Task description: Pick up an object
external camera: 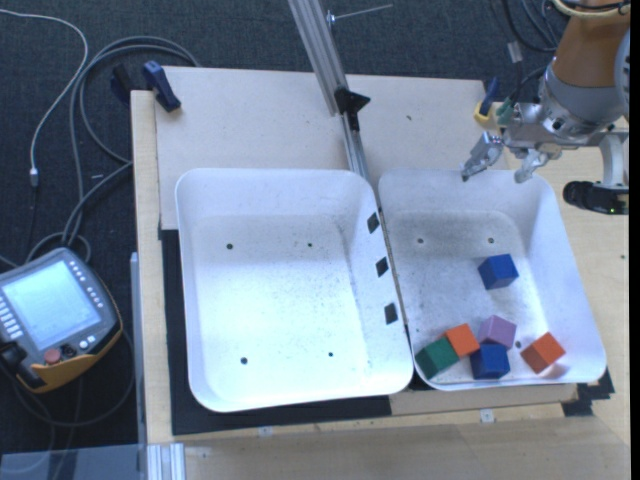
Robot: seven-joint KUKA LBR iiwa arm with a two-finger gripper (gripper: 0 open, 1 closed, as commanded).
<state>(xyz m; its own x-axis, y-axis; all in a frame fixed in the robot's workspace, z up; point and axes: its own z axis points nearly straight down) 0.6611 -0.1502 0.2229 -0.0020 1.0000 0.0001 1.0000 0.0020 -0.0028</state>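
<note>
Hanging above the far edge of the right bin, the pincer had its two fingers spread apart, and there was nothing between them. So the job looked like it had hardly begun. No block was picked up yet. All of the picking was left to do.

The blocks sat in the right bin. One blue block was by itself near the middle of the bin, and it was the closest one to the pincer, but there was a good gap between them. The other blocks were bunched at the near end of the bin, far from the pincer: a green block, an orange block, a purple block, a second blue block and another orange block. The left bin sat right beside it on the surface.

I think the pincer would need to come down and toward the near side to reach any block.
</note>
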